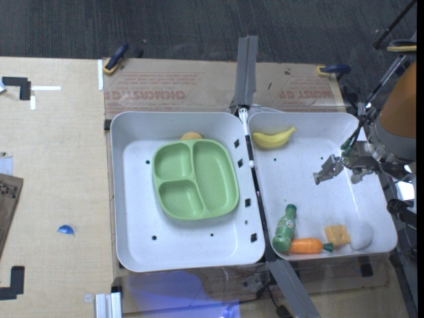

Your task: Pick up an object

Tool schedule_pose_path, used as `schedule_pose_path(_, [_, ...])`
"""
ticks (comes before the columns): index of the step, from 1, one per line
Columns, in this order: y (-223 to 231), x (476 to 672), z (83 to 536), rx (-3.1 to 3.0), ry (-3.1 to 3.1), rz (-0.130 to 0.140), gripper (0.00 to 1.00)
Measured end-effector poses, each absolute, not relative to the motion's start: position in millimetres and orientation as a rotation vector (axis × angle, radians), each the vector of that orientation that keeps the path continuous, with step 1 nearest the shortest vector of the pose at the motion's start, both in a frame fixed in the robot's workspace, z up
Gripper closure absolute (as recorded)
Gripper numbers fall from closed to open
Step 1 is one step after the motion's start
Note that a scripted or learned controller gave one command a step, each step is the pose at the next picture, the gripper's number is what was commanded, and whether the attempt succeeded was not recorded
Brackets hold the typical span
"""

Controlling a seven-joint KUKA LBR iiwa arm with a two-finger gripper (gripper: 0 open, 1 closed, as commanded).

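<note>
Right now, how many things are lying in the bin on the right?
5: a banana at the far left corner, and along the near edge a green bottle, a carrot, a tan block and a white lump.

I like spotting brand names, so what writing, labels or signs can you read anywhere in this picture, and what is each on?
Red lettering on the left cardboard flap: printed upside down, too blurred to read.
Red lettering on the right cardboard flap: the same, unreadable.
Label on the green bottle: too small to read.

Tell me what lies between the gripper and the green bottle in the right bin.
In the camera view, nothing: bare white floor of the right bin runs from the gripper down to the green bottle. The carrot lies past the bottle, by the near wall.
</note>
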State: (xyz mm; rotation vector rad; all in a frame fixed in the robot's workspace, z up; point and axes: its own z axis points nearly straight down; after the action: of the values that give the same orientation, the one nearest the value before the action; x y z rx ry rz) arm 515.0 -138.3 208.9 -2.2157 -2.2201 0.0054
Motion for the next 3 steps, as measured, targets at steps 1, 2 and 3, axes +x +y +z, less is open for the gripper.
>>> schedule_pose_path(1, [-107.6, 503.7, 90.3, -2.037, -2.389, 0.002, 0.00])
schedule_pose_path(2, [-108.7, 503.7, 97.5, -2.041, -2.383, 0.004, 1.00])
schedule_pose_path(3, [-108.6, 503.6, 97.5, -2.040, -2.383, 0.004, 0.00])
